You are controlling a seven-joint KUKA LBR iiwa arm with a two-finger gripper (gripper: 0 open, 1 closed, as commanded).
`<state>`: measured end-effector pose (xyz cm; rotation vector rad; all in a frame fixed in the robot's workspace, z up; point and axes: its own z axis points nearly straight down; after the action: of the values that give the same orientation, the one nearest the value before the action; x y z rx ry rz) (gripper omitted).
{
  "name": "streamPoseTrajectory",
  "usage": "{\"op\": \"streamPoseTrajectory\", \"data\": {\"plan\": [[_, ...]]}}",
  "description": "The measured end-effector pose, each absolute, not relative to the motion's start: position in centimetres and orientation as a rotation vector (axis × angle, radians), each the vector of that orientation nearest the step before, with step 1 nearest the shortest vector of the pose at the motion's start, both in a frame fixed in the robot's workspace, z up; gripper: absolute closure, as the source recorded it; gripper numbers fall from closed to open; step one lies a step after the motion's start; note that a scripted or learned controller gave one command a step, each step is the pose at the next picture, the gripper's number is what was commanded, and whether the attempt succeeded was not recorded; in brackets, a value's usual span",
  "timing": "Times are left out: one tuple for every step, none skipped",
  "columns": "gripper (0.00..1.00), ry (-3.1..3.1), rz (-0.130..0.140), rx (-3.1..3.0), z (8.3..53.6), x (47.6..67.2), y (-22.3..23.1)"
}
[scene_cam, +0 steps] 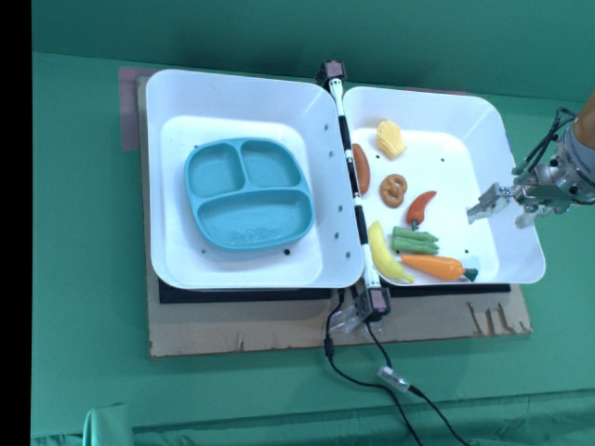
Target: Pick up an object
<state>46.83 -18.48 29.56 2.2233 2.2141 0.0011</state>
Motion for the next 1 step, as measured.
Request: {"op": "streamPoseTrajectory", "data": {"plan": [[0.00,2.215,0.002,2.223,20.85,50.20,-15.27]]}}
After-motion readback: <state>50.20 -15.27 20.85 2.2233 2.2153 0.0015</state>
